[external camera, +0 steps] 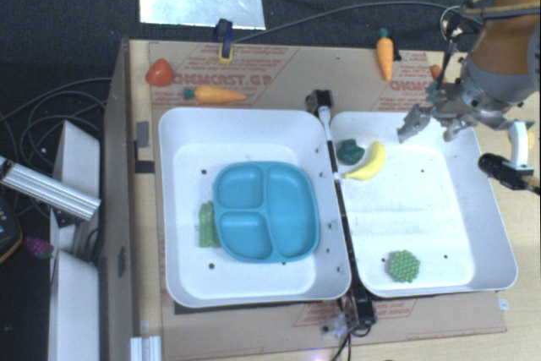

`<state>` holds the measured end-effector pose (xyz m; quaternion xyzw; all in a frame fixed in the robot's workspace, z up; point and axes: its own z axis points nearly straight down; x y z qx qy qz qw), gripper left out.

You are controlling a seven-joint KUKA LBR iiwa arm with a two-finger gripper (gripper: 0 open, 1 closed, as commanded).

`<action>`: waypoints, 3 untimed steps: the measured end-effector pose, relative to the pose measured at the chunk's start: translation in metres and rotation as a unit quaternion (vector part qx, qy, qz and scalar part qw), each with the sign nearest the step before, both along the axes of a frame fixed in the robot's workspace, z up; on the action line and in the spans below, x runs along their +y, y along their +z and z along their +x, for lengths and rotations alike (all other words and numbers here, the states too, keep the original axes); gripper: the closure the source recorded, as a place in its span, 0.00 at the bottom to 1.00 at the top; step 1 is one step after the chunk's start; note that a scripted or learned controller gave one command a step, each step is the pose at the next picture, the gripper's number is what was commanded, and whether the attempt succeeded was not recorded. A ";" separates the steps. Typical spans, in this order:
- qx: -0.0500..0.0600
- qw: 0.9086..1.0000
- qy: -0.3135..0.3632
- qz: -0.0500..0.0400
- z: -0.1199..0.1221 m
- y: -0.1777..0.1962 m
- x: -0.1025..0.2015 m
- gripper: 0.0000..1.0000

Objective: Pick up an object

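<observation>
On the surface (279,72) behind the bins lie a tomato (159,73) and a carrot (215,95), the carrot stretched left to right. The left bin (182,131) holds a blue divided plate (265,210) with a green piece (207,225) upright along its left edge. In the right bin (473,216), a banana (368,164) lies near the back left corner, just beside the divider, its long axis running from lower left to upper right, touching a dark green thing (349,151). A green bumpy ball (403,265) sits near the front wall, with bare floor between. Another carrot (385,55) stands lengthwise behind. The tool (431,121) hangs over the bin's back right; I cannot tell how it is set.
</observation>
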<state>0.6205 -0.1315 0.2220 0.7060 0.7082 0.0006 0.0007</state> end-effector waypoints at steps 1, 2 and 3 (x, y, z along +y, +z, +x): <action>0.001 1.000 0.000 0.000 0.041 -0.102 0.032 0.00; 0.000 1.000 0.001 0.000 0.048 -0.137 0.048 0.00; -0.002 1.000 0.002 0.000 0.050 -0.126 0.048 1.00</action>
